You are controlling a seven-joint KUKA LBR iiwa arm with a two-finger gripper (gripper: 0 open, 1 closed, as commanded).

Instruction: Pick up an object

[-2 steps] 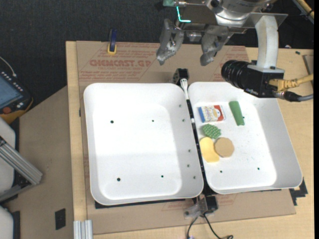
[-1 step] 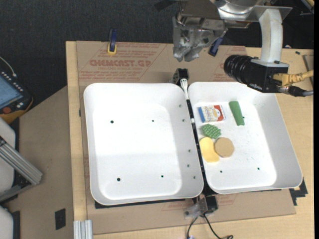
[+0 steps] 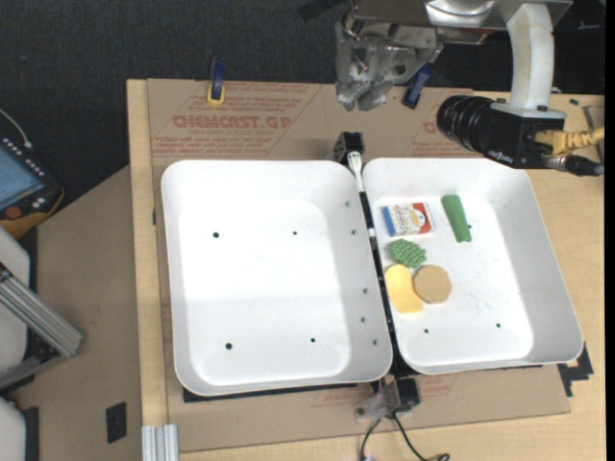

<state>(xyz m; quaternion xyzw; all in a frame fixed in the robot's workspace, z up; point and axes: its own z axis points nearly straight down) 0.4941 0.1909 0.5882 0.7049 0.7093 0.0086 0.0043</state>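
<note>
You have the gripper (image 3: 370, 77) up at the far side of the bench, over the cardboard sheet (image 3: 250, 115) beyond the bins and roughly in line with the seam where the two meet; it hangs well apart from everything in the bins. From this slant you cannot tell whether the pincer is open or closed. Everything you could pick lies in the right bin (image 3: 504, 257), gathered in its left half near the seam. A small printed packet (image 3: 408, 219), white with blue and red, lies flat towards the far side. Just to its right, a green bar (image 3: 456, 218) lies lengthwise, pointing away from you and apart from the packet. Below the packet sits a green dotted piece (image 3: 407, 252), and nearer still a yellow piece (image 3: 403, 290) touches a tan round disc (image 3: 434, 284) on its right; the disc seems to overlap the yellow piece's edge. The green dotted piece sits right against the top of the yellow one. The left bin (image 3: 259, 296) shows its white floor with four small dark dots. A black clip (image 3: 350, 146) sits at the far end of the seam, and a blue clamp (image 3: 217, 77) grips the cardboard's far left edge.
</note>
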